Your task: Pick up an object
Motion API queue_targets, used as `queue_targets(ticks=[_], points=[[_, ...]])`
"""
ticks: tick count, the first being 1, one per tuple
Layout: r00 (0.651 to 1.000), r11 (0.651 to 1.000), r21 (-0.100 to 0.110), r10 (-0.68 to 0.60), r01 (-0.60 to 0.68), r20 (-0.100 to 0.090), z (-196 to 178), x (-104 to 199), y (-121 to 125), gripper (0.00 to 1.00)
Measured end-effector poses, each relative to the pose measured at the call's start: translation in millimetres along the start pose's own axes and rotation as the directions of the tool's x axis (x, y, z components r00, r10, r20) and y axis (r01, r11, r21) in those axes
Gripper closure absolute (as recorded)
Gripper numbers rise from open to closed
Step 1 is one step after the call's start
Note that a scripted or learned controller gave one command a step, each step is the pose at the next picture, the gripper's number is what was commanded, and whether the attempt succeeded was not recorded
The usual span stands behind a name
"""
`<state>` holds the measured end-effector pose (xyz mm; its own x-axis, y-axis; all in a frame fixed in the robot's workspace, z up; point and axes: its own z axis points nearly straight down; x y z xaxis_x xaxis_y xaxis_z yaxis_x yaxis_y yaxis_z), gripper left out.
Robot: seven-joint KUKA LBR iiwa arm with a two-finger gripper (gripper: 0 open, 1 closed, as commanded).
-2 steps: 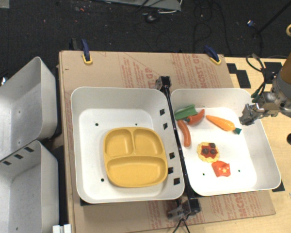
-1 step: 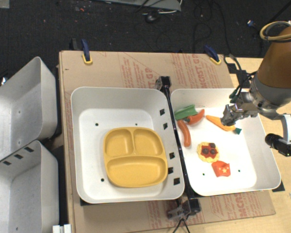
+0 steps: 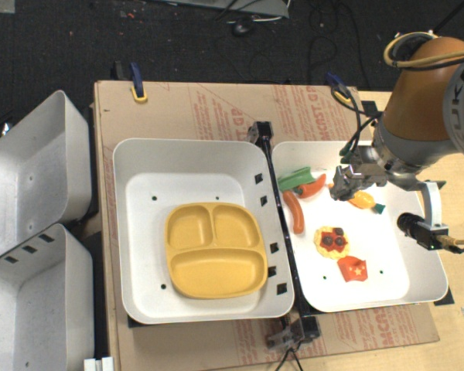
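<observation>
Camera view shows our jaws (image 3: 348, 185) low in the right bin (image 3: 417, 284), just beside a small orange-yellow toy (image 3: 362, 200); whether they are wide or narrow we cannot tell. We judge a straight descent, centred on the toy, works best.

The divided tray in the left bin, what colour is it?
Yellow tray, plain, clearest in the camera view.

Single fixed cam above the surface (image 3: 216, 103), angled down, mid-range; both bins sit left of the end effector (image 3: 346, 185).
</observation>
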<state>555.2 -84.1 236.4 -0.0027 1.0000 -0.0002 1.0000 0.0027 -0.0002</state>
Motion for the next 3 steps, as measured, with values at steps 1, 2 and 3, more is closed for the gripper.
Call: queue_targets(ticks=[1,2,3], points=[[1.0,1.0,-0.001,-0.004,0.004,-0.001,-8,56,9,1.0],[1.0,1.0,0.002,-0.005,0.005,-0.001,2,107,12,1.0],[1.0,1.0,-0.001,-0.005,0.005,-0.001,13,159,27,1.0]])
